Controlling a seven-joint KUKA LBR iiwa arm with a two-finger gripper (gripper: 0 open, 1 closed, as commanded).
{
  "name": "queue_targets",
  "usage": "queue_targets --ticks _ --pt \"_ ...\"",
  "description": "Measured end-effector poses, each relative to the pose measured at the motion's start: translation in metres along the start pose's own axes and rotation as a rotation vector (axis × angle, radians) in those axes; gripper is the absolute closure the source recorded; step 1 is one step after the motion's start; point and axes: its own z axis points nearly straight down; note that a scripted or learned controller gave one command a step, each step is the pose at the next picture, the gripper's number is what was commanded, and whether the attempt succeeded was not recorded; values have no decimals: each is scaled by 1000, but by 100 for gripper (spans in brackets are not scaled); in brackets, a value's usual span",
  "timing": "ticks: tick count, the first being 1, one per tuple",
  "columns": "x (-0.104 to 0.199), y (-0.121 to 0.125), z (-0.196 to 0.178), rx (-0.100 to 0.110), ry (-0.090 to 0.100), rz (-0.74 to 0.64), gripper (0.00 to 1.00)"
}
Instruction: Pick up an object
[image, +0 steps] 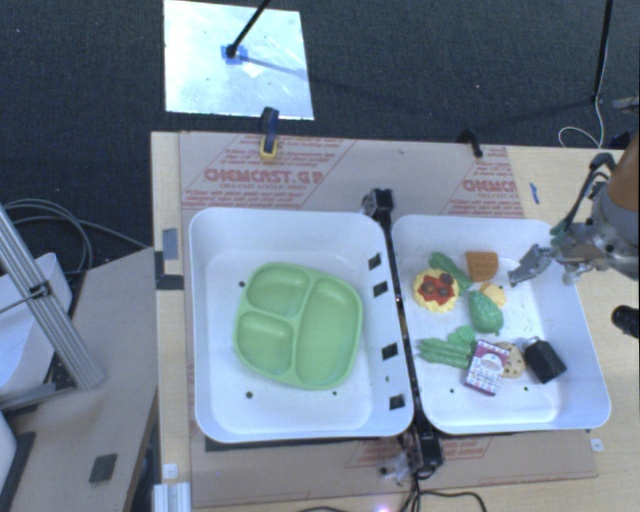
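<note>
The gripper (528, 265) hangs over the right bin (575, 405), near its far right side. I cannot tell how it is set. The toy food pile (470, 310) lies in that bin, beside it. A green plate (298, 325) sits in the left bin (215, 400)

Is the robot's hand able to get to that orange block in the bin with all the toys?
Probably yes. The hand hangs over the right bin, close to the orange block, which lies at the pile's upper edge with nothing on top of it.
</note>
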Motion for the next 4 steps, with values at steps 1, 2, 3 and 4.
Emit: queue_targets --ticks 1,2,3,4 --pt "13 22 124 4 2 -4 0" --pt "-10 84 -141 -21 -8 -4 0" --pt "68 65 -47 7 5 -7 0" --pt "93 -12 56 15 5 2 0"
